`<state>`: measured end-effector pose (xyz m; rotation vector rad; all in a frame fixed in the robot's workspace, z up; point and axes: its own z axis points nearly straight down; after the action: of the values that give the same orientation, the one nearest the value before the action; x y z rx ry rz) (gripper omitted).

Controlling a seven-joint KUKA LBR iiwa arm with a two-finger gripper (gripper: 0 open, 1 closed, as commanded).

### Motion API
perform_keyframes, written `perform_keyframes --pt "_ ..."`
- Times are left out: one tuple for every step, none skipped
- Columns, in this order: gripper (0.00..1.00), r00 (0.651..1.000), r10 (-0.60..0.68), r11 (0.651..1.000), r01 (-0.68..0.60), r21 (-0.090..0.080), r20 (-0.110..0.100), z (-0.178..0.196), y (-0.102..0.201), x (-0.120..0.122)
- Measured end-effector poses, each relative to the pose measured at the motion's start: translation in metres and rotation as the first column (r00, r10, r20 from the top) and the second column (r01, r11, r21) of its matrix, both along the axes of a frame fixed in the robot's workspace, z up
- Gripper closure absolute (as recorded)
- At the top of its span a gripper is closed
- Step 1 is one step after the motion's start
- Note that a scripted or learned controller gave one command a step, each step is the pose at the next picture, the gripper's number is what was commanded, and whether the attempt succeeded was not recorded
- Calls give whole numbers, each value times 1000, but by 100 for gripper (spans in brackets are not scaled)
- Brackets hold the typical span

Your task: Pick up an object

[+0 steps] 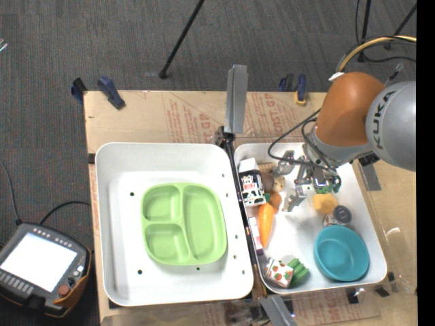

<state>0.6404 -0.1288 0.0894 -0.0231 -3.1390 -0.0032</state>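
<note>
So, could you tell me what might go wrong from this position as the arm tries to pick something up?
Crowding: the gripper hangs over a tight cluster, the cow-print carton, carrot and yellow piece, so it may nudge or catch two things at once.

The carton and carrot lie near the right bin's left wall, which could block a finger.

Nothing shows between the fingers, so the try could well come up without an object.
</note>
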Motion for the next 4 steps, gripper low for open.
perform_keyframes --pt "0 996 -87 996 87 -2 8 0 -83 -52" --pt "0 1000 -9 1000 9 2 6 0 37 -98" --pt "0 967 255 967 -255 -1 7 0 33 -12" --pt "0 982 191 982 -191 -3 5 0 -22 -70"
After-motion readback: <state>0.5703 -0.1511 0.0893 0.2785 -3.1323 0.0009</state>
